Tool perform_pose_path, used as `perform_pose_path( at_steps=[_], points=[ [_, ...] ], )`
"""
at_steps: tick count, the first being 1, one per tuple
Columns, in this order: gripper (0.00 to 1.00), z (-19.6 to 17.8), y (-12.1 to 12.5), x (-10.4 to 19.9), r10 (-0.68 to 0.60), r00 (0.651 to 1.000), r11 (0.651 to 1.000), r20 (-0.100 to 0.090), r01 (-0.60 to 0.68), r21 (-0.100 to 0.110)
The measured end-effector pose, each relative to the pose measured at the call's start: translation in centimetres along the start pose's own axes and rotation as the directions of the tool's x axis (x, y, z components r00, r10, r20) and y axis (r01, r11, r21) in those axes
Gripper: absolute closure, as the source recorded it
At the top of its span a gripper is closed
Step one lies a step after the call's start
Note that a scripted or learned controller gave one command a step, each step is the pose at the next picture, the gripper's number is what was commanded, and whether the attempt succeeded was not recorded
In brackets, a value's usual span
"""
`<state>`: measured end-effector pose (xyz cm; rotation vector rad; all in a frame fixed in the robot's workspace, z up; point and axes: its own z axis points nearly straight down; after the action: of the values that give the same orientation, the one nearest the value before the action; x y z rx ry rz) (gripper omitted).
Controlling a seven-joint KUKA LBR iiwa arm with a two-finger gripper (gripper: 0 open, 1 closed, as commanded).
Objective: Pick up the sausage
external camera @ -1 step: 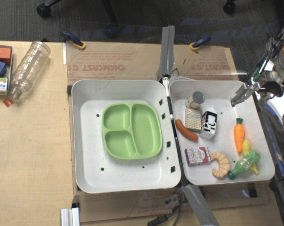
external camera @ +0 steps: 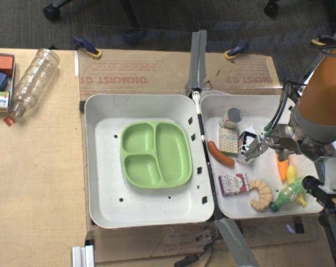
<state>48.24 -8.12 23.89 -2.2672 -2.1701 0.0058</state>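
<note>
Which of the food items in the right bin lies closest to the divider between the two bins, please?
The sausage, the reddish-orange link lying at a slant along the right bin's left edge. The croissant, carrot and green bottle all sit farther right.

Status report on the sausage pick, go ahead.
Tool open, hovering in right bin, holding nothing. Red-orange sausage lies left of tool, ungrasped. Patterned card packet touches sausage's upper side.

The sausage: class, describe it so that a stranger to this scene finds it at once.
Look in the right-hand white bin, near its left wall. The sausage lies there on a slant, beside a patterned card. It is the one slim red-orange stick, unlike the pale curved croissant lower down.
</note>
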Motion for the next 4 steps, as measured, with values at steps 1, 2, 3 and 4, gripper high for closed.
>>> perform_pose_path(
  at_steps=[1,2,3,4],
  points=[
    [0.0,12.5,-0.4,-2.9,-0.072,0.997,0.997,-0.001,0.072,0.0],
    [0.0,14.1,1.8,-2.2,-0.341,0.94,0.94,0.004,0.341,-0.011],
    [1.0,13.2,1.9,-2.1,-0.339,0.941,0.941,0.0,0.339,-0.013],
    [1.0,12.3,1.9,-2.2,-0.335,0.942,0.942,0.0,0.335,-0.013]
  ],
)
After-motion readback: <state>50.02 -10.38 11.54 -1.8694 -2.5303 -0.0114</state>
